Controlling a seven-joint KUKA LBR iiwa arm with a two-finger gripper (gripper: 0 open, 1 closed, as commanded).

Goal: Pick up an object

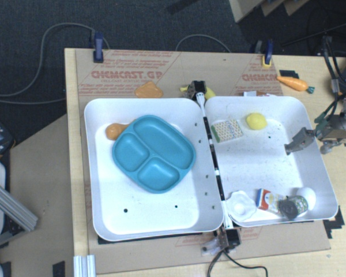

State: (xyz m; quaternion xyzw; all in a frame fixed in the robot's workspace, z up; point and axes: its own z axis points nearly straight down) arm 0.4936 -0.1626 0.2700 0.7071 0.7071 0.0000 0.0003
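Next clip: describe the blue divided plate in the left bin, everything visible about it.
The blue divided plastic plate has rounded corners and three compartments: one long, two smaller. It looks smooth and matte. It lies flat and face up in the shallow white left bin, turned at a diagonal. Its upper-left edge partly hides a small orange object, apparently touching it.

The arm [340, 128] is cut off by the right edge, and the state of its gripper [297, 142] cannot be told. An orange object [113, 131] is partly hidden under the blue divided plate [154, 153] in the left bin [98, 172]. Items clustered in the right bin's [317, 172] near corner [279, 202] are too blurred to be identified.
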